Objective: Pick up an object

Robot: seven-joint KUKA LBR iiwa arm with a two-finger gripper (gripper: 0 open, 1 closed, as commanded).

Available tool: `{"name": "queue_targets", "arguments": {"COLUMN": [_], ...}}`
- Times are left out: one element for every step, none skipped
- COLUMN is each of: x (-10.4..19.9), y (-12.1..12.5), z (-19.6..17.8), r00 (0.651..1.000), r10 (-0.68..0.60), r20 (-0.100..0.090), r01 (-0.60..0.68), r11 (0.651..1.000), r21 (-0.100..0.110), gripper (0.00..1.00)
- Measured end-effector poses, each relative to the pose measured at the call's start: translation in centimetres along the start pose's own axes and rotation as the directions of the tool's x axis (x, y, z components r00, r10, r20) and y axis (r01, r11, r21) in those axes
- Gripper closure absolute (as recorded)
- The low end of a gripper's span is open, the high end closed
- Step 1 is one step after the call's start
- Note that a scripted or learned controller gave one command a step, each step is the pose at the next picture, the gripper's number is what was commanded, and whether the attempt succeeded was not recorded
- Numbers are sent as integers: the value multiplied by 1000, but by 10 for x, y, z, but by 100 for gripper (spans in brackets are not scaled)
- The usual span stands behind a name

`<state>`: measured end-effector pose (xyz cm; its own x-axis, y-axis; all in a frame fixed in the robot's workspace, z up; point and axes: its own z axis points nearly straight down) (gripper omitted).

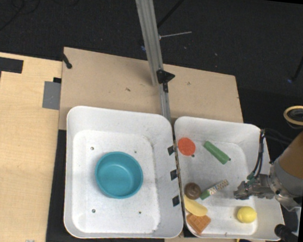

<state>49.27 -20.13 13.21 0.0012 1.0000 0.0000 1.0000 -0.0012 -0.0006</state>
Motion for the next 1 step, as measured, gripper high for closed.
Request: {"name": "queue_targets", "arguments": {"x": [-9], "y": [5], "z": [-55], "r00": [1000], "r10": [-1], "r20": [1], "r01": [1], "r11": [1000], "r21": [-4], "gripper": [100]}}
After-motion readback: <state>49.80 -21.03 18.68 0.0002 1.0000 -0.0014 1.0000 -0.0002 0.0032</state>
